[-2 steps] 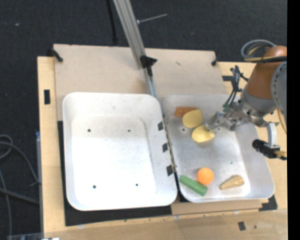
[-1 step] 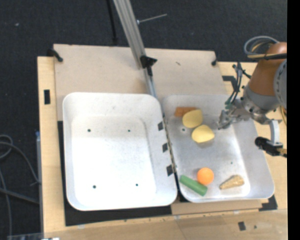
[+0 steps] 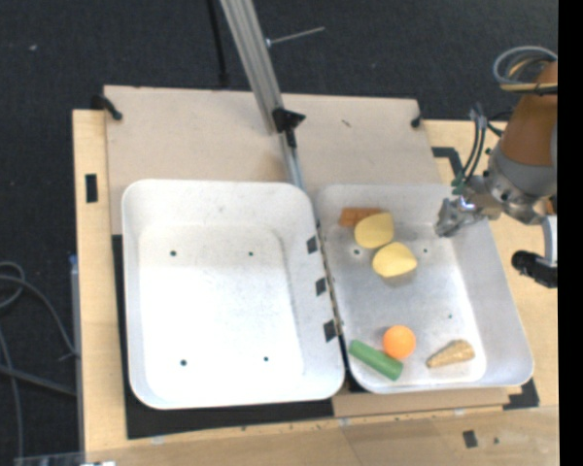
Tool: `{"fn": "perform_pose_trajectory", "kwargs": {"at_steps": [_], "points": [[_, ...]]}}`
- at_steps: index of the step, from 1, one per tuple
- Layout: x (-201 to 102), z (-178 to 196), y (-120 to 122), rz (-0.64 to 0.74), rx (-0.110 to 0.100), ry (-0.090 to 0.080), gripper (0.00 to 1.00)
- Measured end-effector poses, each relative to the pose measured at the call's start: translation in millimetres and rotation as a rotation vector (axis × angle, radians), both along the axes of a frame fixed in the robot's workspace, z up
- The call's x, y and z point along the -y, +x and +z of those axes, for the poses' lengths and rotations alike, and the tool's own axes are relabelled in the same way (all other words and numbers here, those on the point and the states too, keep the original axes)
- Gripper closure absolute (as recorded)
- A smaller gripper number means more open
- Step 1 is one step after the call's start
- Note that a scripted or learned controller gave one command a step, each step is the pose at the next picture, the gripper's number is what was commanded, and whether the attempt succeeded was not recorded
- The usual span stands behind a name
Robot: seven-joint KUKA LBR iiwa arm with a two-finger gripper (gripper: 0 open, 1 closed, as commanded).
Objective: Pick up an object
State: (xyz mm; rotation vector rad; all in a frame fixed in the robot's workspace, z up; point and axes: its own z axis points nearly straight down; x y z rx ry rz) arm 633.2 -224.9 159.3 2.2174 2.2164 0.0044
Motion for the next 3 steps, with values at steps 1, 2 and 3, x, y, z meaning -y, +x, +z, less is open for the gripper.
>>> {"fn": "perform_pose_trajectory", "kwargs": {"at_steps": [1, 2, 3], "points": [[0.8, 44.6, 1.0, 0.002, 0.0, 0.0, 1.0], [2.8, 94.1, 2.1, 0.004, 0.001, -0.001, 1.0], [-42.5, 100.7, 0.7, 0.006, -0.005, 0.002, 1.0]]}}
